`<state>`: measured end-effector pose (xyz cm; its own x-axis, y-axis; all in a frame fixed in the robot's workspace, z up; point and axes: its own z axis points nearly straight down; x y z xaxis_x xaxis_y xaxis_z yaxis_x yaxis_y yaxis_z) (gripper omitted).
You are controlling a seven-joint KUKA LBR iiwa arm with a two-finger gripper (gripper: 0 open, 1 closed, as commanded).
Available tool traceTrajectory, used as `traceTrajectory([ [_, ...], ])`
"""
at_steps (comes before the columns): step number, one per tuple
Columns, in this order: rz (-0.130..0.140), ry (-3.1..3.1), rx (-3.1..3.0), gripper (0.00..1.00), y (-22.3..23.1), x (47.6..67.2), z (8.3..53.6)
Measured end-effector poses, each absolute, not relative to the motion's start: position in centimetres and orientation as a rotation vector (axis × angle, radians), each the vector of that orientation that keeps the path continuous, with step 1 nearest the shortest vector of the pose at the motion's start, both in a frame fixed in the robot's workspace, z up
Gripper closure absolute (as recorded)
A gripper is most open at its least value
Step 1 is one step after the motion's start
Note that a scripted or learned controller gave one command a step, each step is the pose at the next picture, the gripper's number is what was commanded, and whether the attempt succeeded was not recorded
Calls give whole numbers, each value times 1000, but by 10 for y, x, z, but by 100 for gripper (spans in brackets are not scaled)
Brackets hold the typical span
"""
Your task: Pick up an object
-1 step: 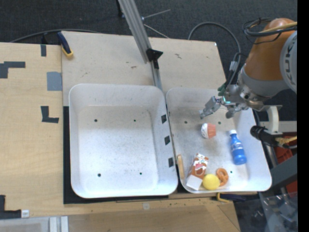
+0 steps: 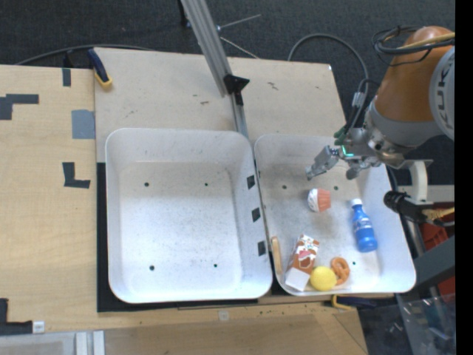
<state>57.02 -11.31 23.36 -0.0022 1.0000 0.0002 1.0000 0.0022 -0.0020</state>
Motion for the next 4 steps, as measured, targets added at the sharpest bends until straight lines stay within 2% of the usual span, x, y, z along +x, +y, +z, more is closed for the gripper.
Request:
traceTrajectory([
  [2, 3, -2224, -2220, 0, -107, 582, 137],
  [3, 4, -2223, -2220, 0, -107, 581, 87],
  [4, 2, -2224, -2219, 100, -106, 582, 99],
])
